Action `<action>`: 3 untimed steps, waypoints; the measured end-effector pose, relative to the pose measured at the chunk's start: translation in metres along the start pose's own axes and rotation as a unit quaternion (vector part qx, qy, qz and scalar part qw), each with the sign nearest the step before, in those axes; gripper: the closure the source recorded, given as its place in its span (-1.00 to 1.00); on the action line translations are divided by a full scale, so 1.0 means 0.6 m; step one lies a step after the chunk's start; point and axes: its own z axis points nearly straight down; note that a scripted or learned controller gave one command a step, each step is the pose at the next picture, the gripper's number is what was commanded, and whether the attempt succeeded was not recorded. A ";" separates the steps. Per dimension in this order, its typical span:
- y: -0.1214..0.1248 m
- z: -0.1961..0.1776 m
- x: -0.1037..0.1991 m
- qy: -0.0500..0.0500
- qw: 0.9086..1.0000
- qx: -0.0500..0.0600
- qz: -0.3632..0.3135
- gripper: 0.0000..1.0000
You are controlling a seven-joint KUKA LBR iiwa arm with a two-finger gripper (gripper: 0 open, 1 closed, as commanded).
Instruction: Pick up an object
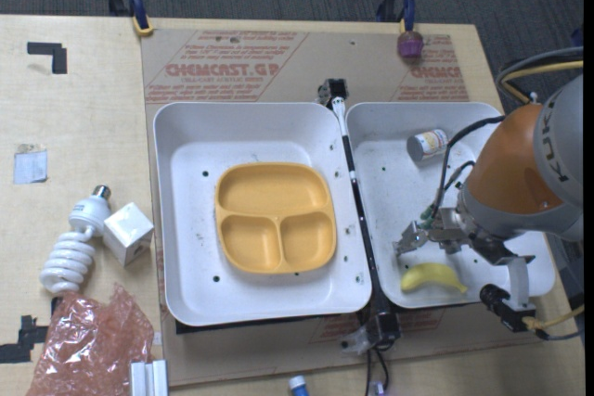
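Approach is the step in hand: my pincer [409, 242] hovers low in the right bin [390, 130], fingers seemingly spread with nothing between them. Just below it lies the banana [432, 277]. Next I'd drop slightly, then close around it.

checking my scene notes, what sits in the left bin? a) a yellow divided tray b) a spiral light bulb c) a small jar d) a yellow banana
a: the yellow divided tray lies in the left bin, while the banana and small jar are in the right bin, and the spiral light bulb lies outside on the bench.
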 end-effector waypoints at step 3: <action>0.145 -0.167 0.101 -0.001 1.000 0.000 -0.002 -1.00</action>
